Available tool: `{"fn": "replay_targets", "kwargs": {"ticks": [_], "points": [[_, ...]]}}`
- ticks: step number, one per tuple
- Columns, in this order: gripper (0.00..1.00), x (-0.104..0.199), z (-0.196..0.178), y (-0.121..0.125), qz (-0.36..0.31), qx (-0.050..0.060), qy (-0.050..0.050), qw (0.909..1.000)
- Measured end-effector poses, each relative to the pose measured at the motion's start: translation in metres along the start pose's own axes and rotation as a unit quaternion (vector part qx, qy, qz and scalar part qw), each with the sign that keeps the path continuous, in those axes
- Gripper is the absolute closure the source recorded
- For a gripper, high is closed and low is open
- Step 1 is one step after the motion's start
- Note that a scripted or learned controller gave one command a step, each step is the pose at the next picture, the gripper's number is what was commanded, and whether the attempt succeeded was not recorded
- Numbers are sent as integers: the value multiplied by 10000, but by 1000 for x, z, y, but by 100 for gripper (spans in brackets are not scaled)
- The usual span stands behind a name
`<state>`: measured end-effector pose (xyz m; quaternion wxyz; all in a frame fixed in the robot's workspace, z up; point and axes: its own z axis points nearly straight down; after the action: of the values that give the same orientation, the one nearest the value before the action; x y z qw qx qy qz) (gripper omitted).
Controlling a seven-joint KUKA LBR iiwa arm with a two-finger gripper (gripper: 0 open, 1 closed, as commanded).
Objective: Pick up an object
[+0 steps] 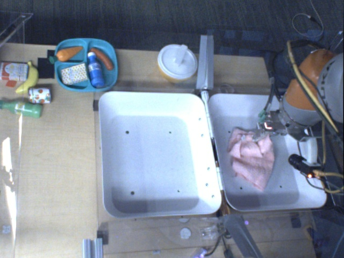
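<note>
The pink cloth (pixel 251 157) lies crumpled in the right bin (pixel 279 198), right of frame centre, with its long axis running down the frame from the gripper (pixel 267 127), which sits at the cloth's upper edge, grasp state undeterminable.

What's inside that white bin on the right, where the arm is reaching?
A crumpled pink cloth lies in the right bin, with the end effector at its upper edge. Whatever might lie beneath the cloth is covered.
</note>
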<state>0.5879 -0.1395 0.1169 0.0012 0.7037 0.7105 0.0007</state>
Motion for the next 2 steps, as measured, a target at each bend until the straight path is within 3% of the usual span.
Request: {"fn": "replay_targets", "kwargs": {"ticks": [1, 2], "points": [[100, 34, -71, 61, -1960, -17, -1, 9806], [100, 44, -221, 81, -1527, -22, -9, 9883]]}}
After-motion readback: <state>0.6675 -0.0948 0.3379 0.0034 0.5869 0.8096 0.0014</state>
